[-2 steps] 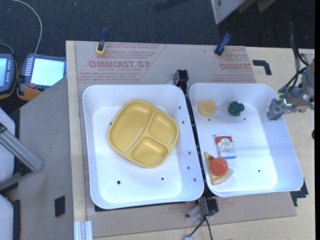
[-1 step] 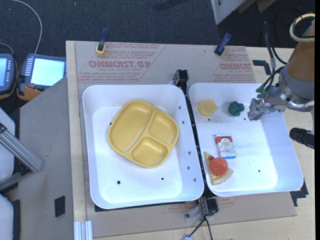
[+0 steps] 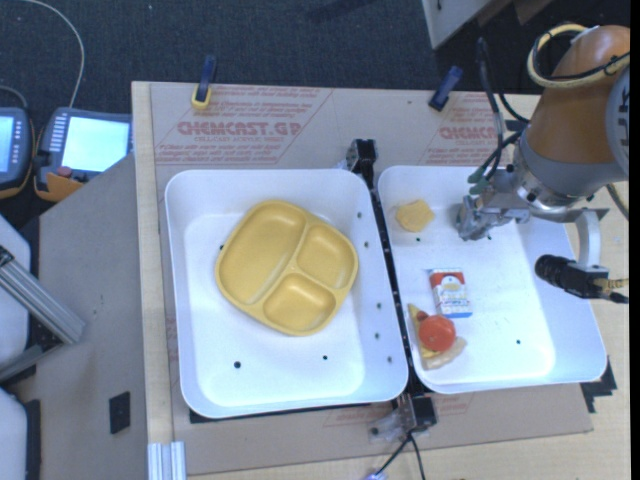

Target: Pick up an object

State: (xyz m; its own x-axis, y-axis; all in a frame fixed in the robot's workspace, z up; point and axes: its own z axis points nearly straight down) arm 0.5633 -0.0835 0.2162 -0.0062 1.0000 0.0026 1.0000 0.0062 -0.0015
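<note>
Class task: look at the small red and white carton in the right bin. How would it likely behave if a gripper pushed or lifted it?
The small carton lies flat on the right bin floor, so it would probably slide rather than roll or tip. Its boxy shape suggests fairly stiff sides, perhaps crushable if squeezed hard. It looks small, so likely light.

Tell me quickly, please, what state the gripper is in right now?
Gripper: above the right bin, near the yellow piece; holding nothing visible.

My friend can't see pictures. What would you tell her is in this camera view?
A grey and orange robot arm's gripper hangs over the right white bin, near a small yellow chunk. That bin also has a little red and white carton and a red tomato. The left white bin holds a yellow divided plate.
</note>
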